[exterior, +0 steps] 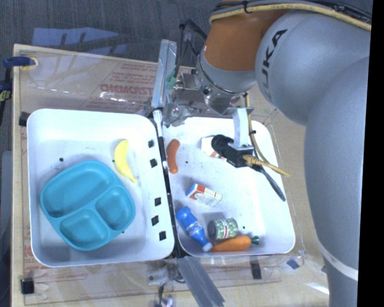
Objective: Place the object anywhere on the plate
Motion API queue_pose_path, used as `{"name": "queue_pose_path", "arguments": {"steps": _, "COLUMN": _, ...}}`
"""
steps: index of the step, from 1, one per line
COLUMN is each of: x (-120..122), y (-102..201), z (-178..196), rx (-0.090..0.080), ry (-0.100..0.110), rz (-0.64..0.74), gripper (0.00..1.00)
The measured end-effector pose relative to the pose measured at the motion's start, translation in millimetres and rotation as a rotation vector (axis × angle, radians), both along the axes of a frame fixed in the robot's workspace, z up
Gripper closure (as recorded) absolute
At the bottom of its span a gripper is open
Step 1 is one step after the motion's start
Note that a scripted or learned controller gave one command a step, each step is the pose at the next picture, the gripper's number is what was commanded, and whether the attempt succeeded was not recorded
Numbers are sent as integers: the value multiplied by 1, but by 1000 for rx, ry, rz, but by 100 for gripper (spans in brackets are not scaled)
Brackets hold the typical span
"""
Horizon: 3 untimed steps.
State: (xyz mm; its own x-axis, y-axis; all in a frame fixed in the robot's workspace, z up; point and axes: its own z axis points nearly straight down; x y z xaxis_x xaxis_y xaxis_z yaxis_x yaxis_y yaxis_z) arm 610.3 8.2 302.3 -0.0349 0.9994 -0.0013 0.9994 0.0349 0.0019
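A blue divided plate [86, 204] lies in the left bin [46, 126], toward its front left. Just behind the plate's right side is a yellow banana [123, 159]. My gripper [171, 112] hangs over the back end of the divider between the two bins, just behind a reddish sausage [172, 156] that lies in the right bin [275, 215] by its left wall. I see nothing held in it.
The right bin also holds a small white and red carton [204, 195], a blue bottle [192, 228], a green can [223, 229] and an orange carrot [232, 244] near its front. A white and orange item [207, 145] lies partly hidden at the back.
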Motion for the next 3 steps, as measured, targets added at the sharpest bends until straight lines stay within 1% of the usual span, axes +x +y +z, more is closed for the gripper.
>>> {"name": "queue_pose_path", "arguments": {"steps": 1, "x": -49, "y": 66, "z": -20, "rx": 0, "ry": 4, "rz": 206, "gripper": 100}}
{"name": "queue_pose_path", "arguments": {"steps": 2, "x": -94, "y": 121, "z": -39, "rx": 0, "ry": 4, "rz": 67, "gripper": 100}}
{"name": "queue_pose_path", "arguments": {"steps": 3, "x": -112, "y": 202, "z": -98, "rx": -1, "ry": 4, "rz": -2, "gripper": 100}}
